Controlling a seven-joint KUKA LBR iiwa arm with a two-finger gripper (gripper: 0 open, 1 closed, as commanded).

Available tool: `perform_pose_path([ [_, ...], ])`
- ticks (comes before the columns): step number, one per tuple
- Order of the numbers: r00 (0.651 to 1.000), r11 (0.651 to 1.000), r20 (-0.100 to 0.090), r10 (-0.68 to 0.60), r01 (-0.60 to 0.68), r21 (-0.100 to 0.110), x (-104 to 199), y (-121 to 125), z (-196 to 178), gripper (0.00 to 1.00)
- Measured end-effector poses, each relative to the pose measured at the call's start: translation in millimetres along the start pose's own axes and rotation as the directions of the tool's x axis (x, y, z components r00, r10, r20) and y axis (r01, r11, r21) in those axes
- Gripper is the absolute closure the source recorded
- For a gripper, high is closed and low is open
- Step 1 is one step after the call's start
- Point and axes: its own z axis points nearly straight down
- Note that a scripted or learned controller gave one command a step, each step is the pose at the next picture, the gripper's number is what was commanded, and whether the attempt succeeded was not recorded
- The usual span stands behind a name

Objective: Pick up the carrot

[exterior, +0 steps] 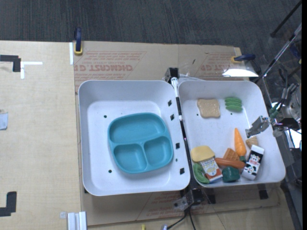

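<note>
The orange carrot (pixel 239 141) lies pointing up-down in the right bin (pixel 218 133), toward its right side. My gripper (pixel 258 126) reaches in over the bin's right rim and sits just up and right of the carrot's tip, apart from it. Nothing is visibly held in it.
Around the carrot lie a milk carton (pixel 253 162), a small tan piece (pixel 251 142), a waffle (pixel 230 155), a sausage (pixel 230 163) and a yellow-topped item (pixel 203 154). A bread slice (pixel 208 108) and green pod (pixel 233 104) lie farther back. The left bin holds a teal divided plate (pixel 140 142).
</note>
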Motion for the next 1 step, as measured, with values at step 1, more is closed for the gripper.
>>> perform_pose_path([
  [1, 0.916, 0.916, -0.003, 0.401, -0.401, 0.007, 0.3, 48.5, 147.5, 0.00],
])
